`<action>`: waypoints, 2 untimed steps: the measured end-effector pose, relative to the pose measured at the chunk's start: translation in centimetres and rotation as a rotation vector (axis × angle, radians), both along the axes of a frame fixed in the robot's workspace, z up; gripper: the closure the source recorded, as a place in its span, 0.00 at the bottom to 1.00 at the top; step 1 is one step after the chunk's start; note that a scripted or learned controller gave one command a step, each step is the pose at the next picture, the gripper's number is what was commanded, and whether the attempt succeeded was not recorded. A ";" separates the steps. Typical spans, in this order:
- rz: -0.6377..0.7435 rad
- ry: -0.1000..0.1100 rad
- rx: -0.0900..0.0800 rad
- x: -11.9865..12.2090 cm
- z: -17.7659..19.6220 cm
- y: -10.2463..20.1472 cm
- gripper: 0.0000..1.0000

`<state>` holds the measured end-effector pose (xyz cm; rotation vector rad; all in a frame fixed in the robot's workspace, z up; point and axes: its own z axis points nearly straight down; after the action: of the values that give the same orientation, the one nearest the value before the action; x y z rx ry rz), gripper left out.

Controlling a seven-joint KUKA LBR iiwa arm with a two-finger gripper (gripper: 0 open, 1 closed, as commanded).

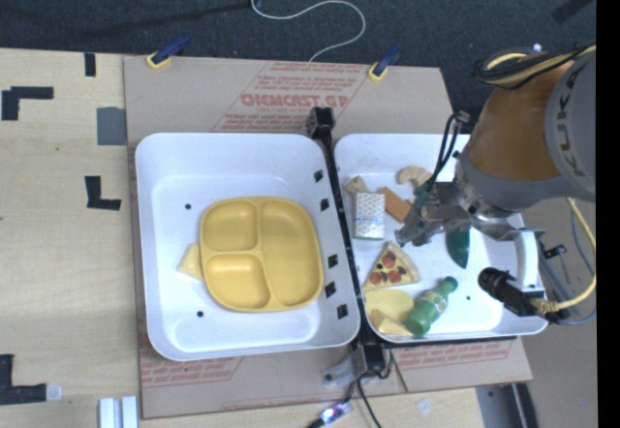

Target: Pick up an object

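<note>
Gripper [418, 226] over right bin [504, 320], pizza slice [392, 265] just below

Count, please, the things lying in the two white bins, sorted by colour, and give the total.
Yellow: 3, divided plate, flat piece under its left edge, piece beside the bottle
Green: 2, bottle, dark green item
Silver: 1, packet
Tan or brown: 3, pieces
Multicoloured: 1, pizza slice
Total: 10
</note>
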<state>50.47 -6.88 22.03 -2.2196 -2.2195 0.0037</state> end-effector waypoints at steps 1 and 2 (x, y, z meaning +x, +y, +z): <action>0.002 -0.001 -0.001 0.9 -0.7 0.3 1.00; 0.001 -0.001 0.000 0.9 -0.2 -0.4 1.00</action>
<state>51.39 -7.29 21.87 -2.2182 -2.2214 0.0021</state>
